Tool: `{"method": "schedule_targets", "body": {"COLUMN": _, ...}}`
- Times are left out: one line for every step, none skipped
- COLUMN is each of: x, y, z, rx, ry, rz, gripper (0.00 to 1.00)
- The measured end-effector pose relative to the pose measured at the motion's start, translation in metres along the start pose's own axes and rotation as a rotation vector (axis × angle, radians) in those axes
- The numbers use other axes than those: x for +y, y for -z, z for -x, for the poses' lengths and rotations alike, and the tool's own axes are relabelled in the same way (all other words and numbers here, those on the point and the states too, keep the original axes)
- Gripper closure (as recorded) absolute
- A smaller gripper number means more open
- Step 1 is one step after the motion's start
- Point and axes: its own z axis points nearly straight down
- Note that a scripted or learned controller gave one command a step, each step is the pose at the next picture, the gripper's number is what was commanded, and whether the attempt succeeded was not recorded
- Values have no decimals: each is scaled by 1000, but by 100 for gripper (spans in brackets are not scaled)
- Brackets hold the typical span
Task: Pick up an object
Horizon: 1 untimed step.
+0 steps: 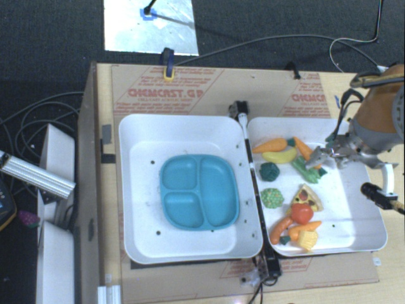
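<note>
Toy foods [293,192] scattered in right bin [361,233], carrots, banana, broccoli, tomato, corn

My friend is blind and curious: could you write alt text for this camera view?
A grey and orange robot arm reaches its gripper into the right white bin of toy food, near a green vegetable and carrot. The left bin holds a blue divided plate.

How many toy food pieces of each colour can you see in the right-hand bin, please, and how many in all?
Orange: 4, the carrot, one by the gripper, and two at the bottom
Green: 3, dark broccoli, pale round piece, bean
Yellow: 2, banana, corn
Red: 1, tomato
Mixed: 1, pizza slice
Total: 11
</note>
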Motion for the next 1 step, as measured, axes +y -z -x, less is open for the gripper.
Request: {"method": "schedule_targets", "body": {"x": -8, "y": -6, "z": -39, "rx": -4, "ry": 0, "rz": 12, "gripper": 0}}
